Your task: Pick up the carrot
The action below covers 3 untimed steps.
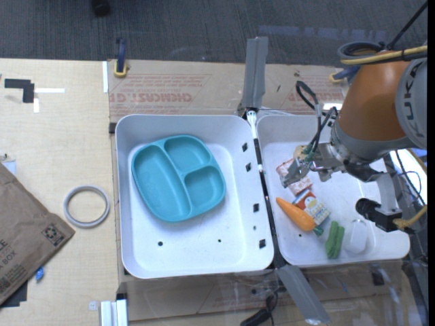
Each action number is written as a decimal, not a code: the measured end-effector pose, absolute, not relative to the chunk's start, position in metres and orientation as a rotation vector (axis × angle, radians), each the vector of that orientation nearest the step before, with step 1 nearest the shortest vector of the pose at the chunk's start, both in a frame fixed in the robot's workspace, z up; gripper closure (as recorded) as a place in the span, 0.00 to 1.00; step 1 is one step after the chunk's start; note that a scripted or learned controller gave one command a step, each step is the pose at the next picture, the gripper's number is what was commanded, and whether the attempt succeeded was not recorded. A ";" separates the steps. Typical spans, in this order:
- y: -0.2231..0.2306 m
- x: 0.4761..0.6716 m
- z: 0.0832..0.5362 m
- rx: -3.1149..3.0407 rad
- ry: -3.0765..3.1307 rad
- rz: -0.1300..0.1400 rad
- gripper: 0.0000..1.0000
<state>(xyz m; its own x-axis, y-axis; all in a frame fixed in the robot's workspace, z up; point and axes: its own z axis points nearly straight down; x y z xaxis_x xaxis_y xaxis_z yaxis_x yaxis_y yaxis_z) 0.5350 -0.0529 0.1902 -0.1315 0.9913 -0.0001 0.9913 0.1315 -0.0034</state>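
The orange carrot (294, 214) lies in the right bin (380, 253), near its left wall, pointing up-left. Its thick end rests against a small printed carton (314, 207). My gripper (296, 174) hangs over the same bin, just above and behind the carrot, about a carrot's length away from it. It hovers beside a white and red packet (285, 168). Nothing can be seen held in the gripper.
A green vegetable (334, 240) and a white object (356, 237) lie at the right bin's front. The left bin (136, 250) holds a blue divided plate (178, 176). A tape ring (86, 205) and a cardboard box (20, 236) sit on the bench at left.
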 end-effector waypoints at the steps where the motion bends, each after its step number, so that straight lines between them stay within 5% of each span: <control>1: -0.120 0.516 0.099 -2.019 -2.404 0.003 0.00; 2: -0.047 0.478 0.191 -2.028 -2.399 0.002 0.00; 3: -0.114 0.478 0.092 -2.024 -2.403 0.000 0.00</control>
